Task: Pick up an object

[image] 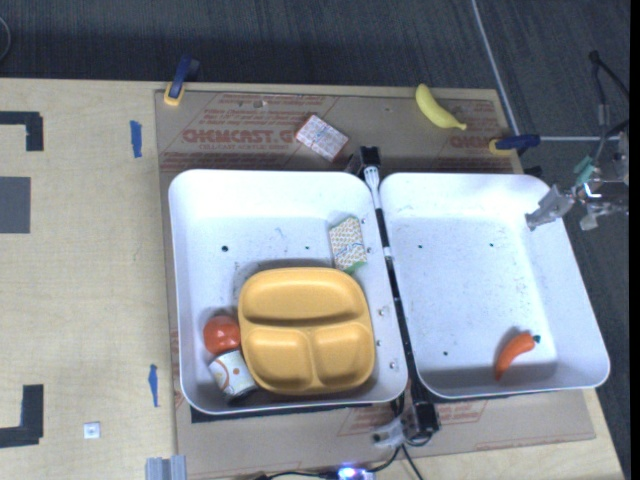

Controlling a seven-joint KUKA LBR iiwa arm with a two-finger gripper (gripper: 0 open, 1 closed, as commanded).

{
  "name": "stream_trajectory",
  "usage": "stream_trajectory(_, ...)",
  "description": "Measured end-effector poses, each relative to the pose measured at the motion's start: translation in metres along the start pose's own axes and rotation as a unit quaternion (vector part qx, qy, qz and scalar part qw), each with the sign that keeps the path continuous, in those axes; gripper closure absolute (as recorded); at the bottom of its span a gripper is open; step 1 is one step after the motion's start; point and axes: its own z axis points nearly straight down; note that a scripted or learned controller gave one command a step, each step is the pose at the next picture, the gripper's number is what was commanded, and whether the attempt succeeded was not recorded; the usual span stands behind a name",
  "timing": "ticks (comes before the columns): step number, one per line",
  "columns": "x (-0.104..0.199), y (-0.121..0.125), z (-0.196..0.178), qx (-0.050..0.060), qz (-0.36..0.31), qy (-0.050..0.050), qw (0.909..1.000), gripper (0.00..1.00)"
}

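While the two white bins sit side by side on a brown cardboard sheet laid over the tabletop, the end effector hangs at the far right corner of the right bin, just over its rim; it is small and partly blurred, so whether it is open or closed cannot be told, and nothing can be seen in it. Within the right bin, an orange carrot-shaped toy lies near the near right corner, tilted, with a small blue-green tip pointing toward the right wall. In the left bin, a large yellow divided tray fills much of the near half, with one long compartment toward the far side and two smaller ones toward the near side. Touching the tray's left edge are a red-orange round toy and, just nearer the front wall, a small white cylinder with orange marks lying on its side. A small patterned packet rests just beyond the tray's far right corner, close to the bin's right wall. Outside the bins, on the cardboard's far edge, a yellow banana lies beyond the right bin and a small patterned card lies beyond the left bin. A blue clamp with a yellow handle grips the cardboard's far left corner.
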Motion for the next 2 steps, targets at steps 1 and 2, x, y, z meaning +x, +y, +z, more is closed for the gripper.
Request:
stream_trajectory(1, 0.0003, 0.0001, -0.0001, 0.0, 0.0, 0.0, 1.0, 0.0)
stream_trajectory(2, 0.0003, 0.0002, -0.0001, 0.0, 0.0, 0.0, 1.0, 0.0)
